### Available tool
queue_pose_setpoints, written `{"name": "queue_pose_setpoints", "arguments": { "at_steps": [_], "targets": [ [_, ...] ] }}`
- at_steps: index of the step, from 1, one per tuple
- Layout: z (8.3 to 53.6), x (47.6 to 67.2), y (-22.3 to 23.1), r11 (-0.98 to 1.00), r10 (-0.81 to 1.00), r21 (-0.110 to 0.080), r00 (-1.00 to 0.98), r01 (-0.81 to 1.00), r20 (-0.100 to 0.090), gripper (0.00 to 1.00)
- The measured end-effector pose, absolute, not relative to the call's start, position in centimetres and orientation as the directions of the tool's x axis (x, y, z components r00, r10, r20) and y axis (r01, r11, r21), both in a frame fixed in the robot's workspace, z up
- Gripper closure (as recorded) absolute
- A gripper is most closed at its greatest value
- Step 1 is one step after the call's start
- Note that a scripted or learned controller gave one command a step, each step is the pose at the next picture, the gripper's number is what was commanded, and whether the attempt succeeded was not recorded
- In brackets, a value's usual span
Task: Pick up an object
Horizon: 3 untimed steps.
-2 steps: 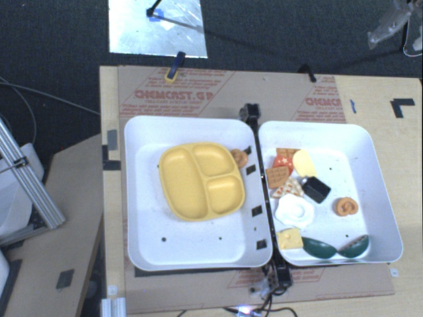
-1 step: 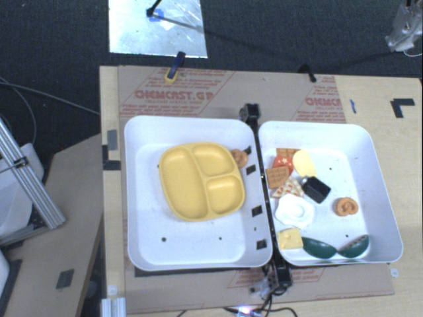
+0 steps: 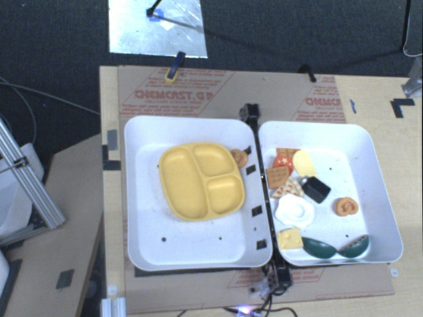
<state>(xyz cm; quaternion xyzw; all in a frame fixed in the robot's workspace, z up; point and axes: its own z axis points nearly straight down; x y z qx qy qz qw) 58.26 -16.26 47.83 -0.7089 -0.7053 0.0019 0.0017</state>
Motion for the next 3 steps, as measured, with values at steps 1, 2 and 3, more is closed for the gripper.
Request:
{"name": "queue_pose_setpoints", "arguments": {
  "at_steps": [1,2,3],
  "targets": [
    [53.9,60.5,-17.8,0.001,1.000,0.010,-0.001,1.000,-0.004,1.00],
    [53.2,59.3,-20.8,-0.001,1.000,0.003,0.001,1.000,-0.002,1.00],
    [53.6,62.5,-20.6,0.006,1.000,0.006,-0.006,1.000,-0.003,1.00]
  ]
}}
